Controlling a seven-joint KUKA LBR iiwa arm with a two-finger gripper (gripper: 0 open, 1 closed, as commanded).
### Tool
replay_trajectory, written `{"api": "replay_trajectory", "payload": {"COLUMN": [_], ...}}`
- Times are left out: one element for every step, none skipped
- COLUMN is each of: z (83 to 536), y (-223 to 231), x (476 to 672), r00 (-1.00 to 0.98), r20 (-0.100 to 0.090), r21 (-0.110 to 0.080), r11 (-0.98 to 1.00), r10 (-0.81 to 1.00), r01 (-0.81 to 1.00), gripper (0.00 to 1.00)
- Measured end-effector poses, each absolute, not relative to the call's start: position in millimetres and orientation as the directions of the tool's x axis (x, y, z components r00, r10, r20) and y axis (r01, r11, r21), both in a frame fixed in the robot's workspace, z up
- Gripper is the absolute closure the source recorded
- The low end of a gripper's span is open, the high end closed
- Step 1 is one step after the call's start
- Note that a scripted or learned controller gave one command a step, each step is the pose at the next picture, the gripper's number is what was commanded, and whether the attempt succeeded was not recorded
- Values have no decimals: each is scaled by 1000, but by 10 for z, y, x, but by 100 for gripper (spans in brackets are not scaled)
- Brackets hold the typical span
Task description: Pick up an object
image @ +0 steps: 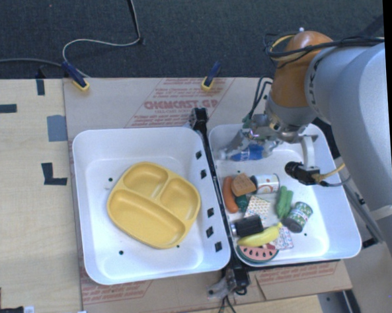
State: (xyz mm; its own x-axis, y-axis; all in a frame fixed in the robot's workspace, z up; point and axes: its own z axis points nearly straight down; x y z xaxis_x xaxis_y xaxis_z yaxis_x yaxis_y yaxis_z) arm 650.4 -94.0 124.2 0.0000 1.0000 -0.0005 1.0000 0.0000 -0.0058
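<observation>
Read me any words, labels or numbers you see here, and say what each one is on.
"CHEMCAST GP", roughly, in red on the cardboard under the bins; blurred, so the reading is uncertain.
Red print on the cardboard's front edge: too small to read.
Labels on the green can and white can: too blurred to read.

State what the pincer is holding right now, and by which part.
Cannot be told. The pincer sits low at the far end of the right white bin, right at a small blue-and-white object, but no grip on it is visible.
</observation>
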Motion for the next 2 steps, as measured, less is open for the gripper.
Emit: {"api": "replay_trajectory", "payload": {"z": [1356,1354], "y": [-932,-932], "x": [6517,6516], "r00": [-2,-2], "r20": [0,0], "r21": [-2,-3], "r11": [2,2], "r10": [1000,1000], "r01": [1000,1000], "gripper": [100,0]}}
